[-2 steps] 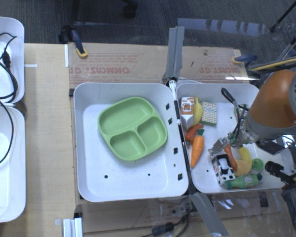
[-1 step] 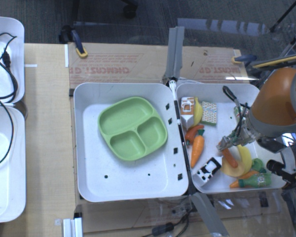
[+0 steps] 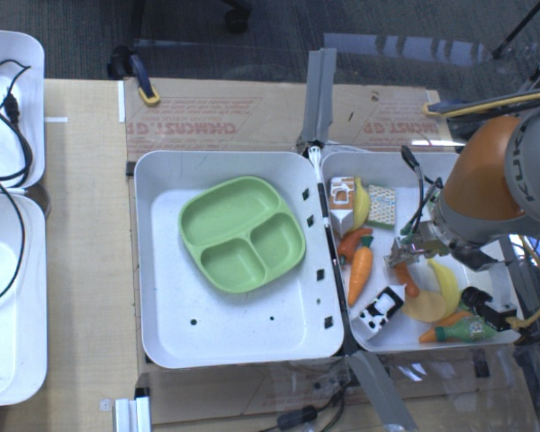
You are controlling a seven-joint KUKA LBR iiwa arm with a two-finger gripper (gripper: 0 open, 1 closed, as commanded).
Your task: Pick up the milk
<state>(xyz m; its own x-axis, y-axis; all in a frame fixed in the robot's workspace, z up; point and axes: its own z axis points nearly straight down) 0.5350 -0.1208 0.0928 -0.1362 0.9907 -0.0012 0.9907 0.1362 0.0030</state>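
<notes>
milk (image 3: 380, 310), right bin (image 3: 486, 342), near front wall.
carton laid flat, black-and-white, long axis slanted from front-left to back-right, beside a carrot (image 3: 358, 274). gripper (image 3: 403, 252) is lowered over the toys just behind it; whether open or closed cannot be told.

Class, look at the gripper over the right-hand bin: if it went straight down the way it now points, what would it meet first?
Probably the small red toy piece beside the orange plastic carrot, directly beneath the gripper. The black-and-white milk carton lies nearer the camera, off that line. Depth is uncertain.
</notes>
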